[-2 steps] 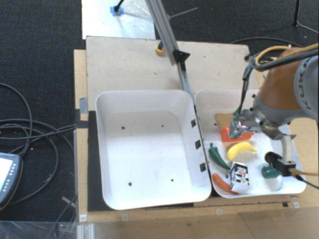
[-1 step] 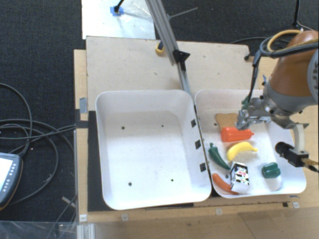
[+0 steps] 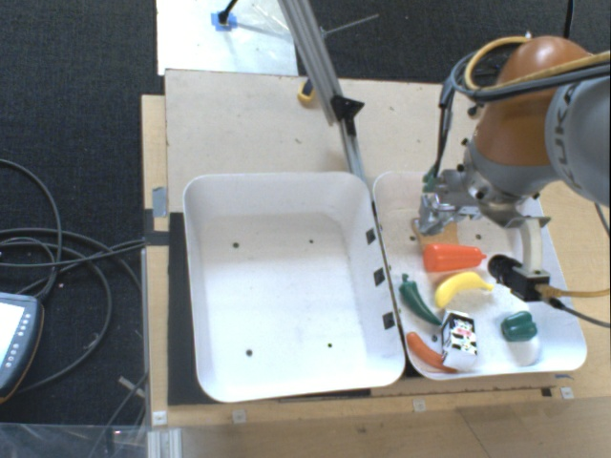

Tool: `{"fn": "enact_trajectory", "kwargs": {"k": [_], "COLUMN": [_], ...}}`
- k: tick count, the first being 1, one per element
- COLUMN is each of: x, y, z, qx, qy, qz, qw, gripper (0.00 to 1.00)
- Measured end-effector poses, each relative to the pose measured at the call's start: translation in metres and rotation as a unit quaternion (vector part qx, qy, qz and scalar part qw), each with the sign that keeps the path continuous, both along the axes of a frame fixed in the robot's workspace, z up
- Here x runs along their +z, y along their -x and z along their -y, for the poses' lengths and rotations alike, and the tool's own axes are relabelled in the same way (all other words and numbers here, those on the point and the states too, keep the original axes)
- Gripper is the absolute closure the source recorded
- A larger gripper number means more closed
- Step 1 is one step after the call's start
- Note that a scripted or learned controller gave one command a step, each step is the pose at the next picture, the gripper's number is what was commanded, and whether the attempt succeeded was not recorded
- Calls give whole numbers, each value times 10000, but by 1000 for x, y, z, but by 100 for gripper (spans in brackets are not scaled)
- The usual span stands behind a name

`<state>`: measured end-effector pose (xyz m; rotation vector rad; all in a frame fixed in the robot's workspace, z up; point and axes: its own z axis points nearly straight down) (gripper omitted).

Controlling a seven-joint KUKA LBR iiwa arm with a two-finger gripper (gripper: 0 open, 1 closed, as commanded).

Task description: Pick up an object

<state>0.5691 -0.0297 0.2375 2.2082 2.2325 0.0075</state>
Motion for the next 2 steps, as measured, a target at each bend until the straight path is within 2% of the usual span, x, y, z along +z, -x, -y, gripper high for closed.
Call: {"fn": "enact_trajectory", "kwargs": {"k": [1,2], "x": [6,3], "y": [-5,-26], "z": [-59,-115], "qx": [3,2], "qy": [-2,-1], "qz": [-11,-6], "qw": [10000,10000], "gripper": [100,100]}}
